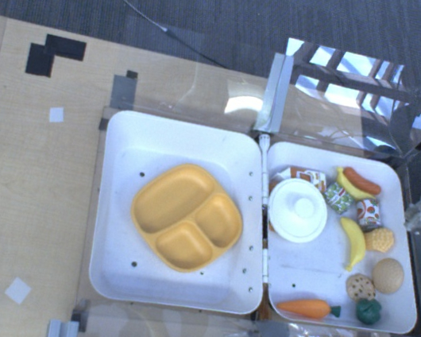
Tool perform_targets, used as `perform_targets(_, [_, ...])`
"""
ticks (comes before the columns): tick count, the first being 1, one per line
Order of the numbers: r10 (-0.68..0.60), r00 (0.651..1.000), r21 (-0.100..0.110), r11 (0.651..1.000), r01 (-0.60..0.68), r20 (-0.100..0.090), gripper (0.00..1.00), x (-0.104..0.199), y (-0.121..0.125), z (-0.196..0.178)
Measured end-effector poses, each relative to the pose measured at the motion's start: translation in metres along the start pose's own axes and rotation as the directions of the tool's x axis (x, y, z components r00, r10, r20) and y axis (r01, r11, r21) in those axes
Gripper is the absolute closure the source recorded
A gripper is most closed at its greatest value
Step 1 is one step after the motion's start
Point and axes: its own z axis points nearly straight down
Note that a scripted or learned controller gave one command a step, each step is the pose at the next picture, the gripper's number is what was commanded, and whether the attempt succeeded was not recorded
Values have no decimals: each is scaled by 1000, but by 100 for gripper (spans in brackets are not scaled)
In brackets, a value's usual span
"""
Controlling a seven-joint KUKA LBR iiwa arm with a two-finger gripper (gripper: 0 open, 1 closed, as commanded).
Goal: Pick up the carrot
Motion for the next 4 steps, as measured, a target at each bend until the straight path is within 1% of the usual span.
perform_targets(1, [-227,974,-3,974,227,-10,100,-19,-8,-35])
perform_targets(2, [-506,863,-6,863,506,-7,100,-53,1,-73])
perform_targets(3, [-585,811,-17,811,584,-18,100,2,-7,123])
perform_targets(4, [-551,834,-3,834,551,-5,100,12,-16,15])
